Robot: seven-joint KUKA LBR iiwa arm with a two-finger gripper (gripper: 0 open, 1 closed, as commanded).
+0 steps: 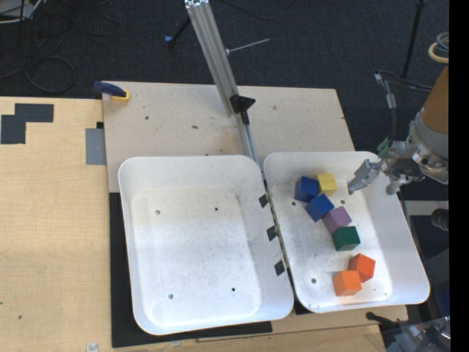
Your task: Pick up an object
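Note:
The right bin (399,266) holds several small blocks: a yellow cube (327,182), two blue cubes (307,188) (319,207), a purple cube (338,218), a green cube (346,237) and two orange cubes (363,266) (346,282). My gripper (377,176) hovers over the bin's upper right part, to the right of the yellow cube and apart from it. Its two fingers are spread, one grey fingertip (360,177) pointing left-down, and nothing sits between them.
The left bin (146,196) lies beside the right one, with black clips (271,233) along the shared edge. A slanted aluminium rail (216,53) rises behind the bins. A blue-and-yellow clamp (111,91) sits at the board's far left corner.

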